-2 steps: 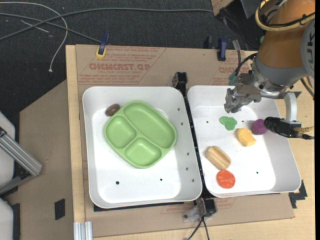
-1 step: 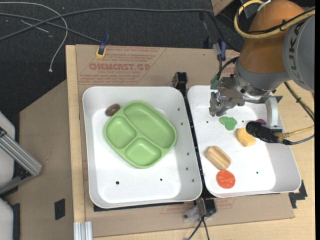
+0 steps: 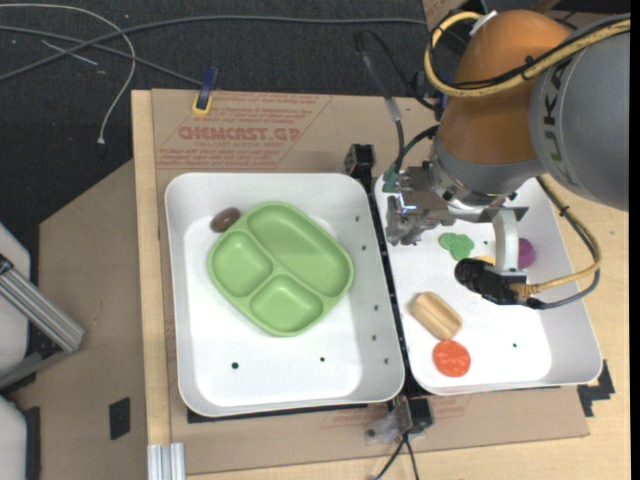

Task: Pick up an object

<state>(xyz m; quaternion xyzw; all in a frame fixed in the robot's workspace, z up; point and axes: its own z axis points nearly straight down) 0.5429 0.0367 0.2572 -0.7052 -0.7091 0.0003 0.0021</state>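
The arm (image 3: 590, 78) at upper right is glossy grey with a rounded orange band (image 3: 500, 78), black lettering, and yellow and black cables.

Pale green on the divided tray (image 3: 281, 266) and dark brown on the small oval piece (image 3: 225, 219) by the left bin's (image 3: 190, 298) far edge, both bins white; in the right bin (image 3: 560, 353), tan block (image 3: 436, 314), orange-red disc (image 3: 451, 358), green (image 3: 456, 243) and purple (image 3: 523, 253) scraps.
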